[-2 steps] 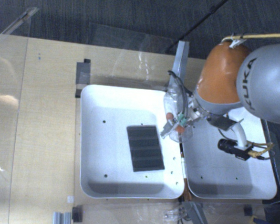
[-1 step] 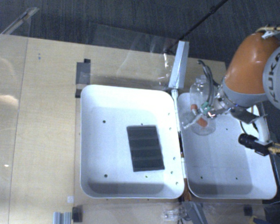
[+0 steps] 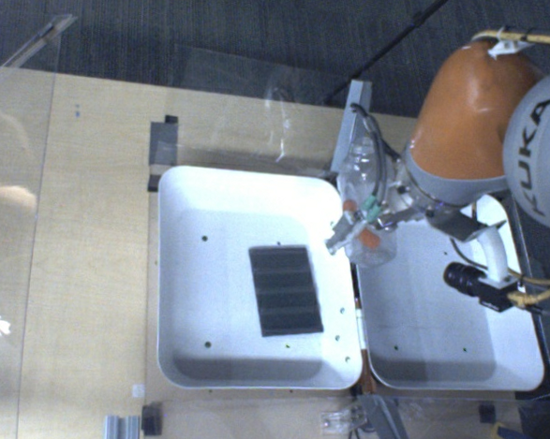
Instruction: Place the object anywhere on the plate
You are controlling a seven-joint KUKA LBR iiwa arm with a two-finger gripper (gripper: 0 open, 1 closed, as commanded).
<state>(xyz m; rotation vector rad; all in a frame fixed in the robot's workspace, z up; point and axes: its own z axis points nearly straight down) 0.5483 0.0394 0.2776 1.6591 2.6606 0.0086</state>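
The claw [image 3: 357, 231] hangs over the seam between the two bins; whether it is apart or clamped on anything cannot be told. At left, the dark ridged plate [image 3: 286, 291] lies flat in the left bin [image 3: 172, 282], so a good placement likely means travelling left until centred over it, then lowering gently. What may be the object [image 3: 375, 241], clear with orange and green flecks, blurs into the claw at the right bin's [image 3: 453, 362] left edge.

Bright, even light from overhead; the white bins [image 3: 188, 255] nearly wash out, soft shadows pool along their near walls, glare smears the surface [image 3: 66, 246] at left, picture slightly soft
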